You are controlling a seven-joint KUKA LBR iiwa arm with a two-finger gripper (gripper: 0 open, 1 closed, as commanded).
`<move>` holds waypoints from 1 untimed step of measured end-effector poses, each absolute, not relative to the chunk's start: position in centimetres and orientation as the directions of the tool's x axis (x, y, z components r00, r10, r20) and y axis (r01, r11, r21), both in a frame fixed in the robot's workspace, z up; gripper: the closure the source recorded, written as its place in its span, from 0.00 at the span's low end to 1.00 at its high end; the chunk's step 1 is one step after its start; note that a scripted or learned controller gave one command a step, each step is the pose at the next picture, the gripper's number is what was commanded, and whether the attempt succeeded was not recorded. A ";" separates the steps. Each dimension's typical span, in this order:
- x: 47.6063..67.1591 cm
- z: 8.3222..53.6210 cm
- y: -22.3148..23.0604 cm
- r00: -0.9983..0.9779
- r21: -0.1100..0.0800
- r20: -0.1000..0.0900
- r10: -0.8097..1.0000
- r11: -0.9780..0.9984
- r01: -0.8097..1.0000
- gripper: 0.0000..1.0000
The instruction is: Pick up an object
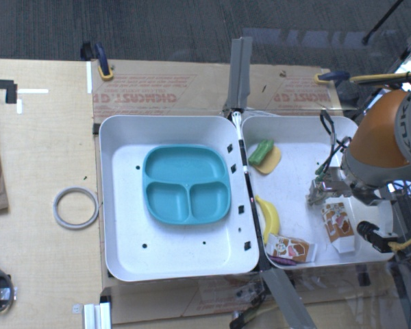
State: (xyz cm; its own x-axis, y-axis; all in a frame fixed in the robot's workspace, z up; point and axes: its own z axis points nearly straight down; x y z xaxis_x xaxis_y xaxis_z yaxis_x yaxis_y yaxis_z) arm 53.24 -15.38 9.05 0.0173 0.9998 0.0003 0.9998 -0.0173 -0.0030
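Observation:
My gripper (319, 193) hangs low over the right bin (296, 157), right of its middle, under the grey arm with the orange band (385, 130). A small white and red carton (338, 225) lies just to the gripper's lower right, apart from it. A green object (262, 151) rests on a tan round piece (272, 162) at the bin's upper left. A yellow banana (268, 216) lies along the left wall, with a snack packet (289, 249) below it at the front.
The left bin (120, 204) holds a teal divided plate (188, 184). A grey ring (76, 207) lies on the wooden bench to the left. A metal divider post (238, 74) rises between the bins at the back.

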 end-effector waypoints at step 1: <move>53.2 9.0 -15.4 0.018 -0.003 0.000 1.000 -0.018 1.000 0.00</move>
State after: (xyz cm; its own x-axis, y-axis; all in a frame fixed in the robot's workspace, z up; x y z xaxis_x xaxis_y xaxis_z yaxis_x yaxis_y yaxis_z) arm 53.22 -15.40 9.03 0.0179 0.9998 0.0002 0.9998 -0.0179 -0.0030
